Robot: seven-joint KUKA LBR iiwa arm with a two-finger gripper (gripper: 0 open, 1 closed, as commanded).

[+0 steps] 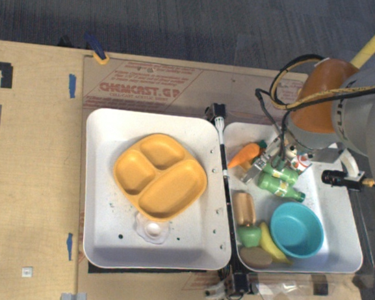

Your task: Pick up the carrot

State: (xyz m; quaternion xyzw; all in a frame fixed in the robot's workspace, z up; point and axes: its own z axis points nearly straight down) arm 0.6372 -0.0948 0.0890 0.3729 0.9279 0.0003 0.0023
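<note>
Starting at the frame's bottom: right bin [348,255] holds a tan lump, yellow banana [273,246], green apple [250,235], teal bowl [296,229], brown cylinder [244,208]. Left bin [99,190] has an orange divided plate [160,174] and a clear lid below it. Higher up, gripper [262,167] sits low beside a green bottle [279,182]; grip state cannot tell. Carrot [246,156] lies at right bin's upper left, just beside gripper, not visibly grasped.
</note>
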